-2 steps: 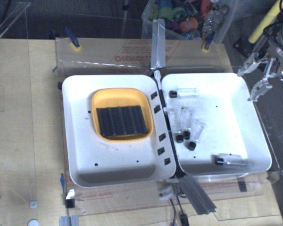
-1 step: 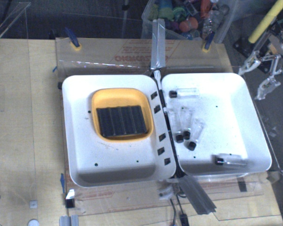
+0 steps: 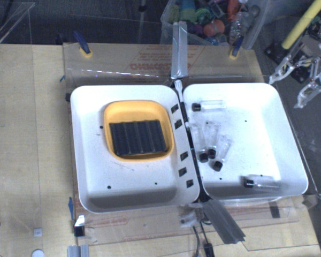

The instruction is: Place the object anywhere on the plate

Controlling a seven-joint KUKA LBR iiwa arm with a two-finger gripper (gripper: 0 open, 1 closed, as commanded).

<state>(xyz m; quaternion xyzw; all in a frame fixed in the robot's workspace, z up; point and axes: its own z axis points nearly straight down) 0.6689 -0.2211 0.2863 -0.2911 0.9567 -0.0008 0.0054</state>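
vials (image 3: 211, 143) lie in the right bin (image 3: 267, 133); plate (image 3: 136, 111) sits left.

Robotics lab test cell: plywood bench (image 3: 27, 143) carrying two shallow white bins (image 3: 85, 143), clamped clear sheeting (image 3: 123, 63), clear tub of mixed colored toys (image 3: 214, 9) behind, loose cables (image 3: 200, 242) at front.
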